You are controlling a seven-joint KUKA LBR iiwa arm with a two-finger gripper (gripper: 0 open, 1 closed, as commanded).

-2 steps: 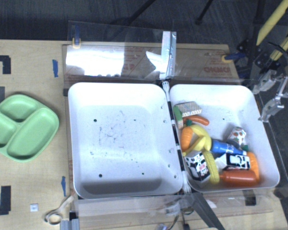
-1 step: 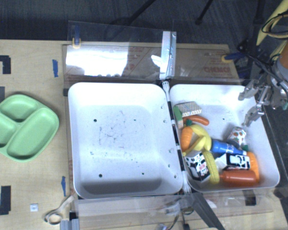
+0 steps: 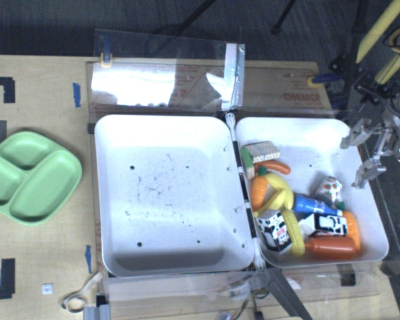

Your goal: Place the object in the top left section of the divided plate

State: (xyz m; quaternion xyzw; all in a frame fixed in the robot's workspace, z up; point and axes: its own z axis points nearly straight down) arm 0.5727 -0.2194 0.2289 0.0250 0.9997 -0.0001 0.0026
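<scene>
Toys (image 3: 300,212) crowd the right bin (image 3: 380,245), divided plate (image 3: 32,176) well apart left

We see the plate (image 3: 32,177) lying flat on the wooden bench at the far left, well apart from the bins. It is pale green, rounded, and split by raised ridges into three sections: two small ones on its upper and left sides and one large one along its lower right. We cannot tell which thing is the object: toys lie heaped in the right bin (image 3: 370,209).
</scene>
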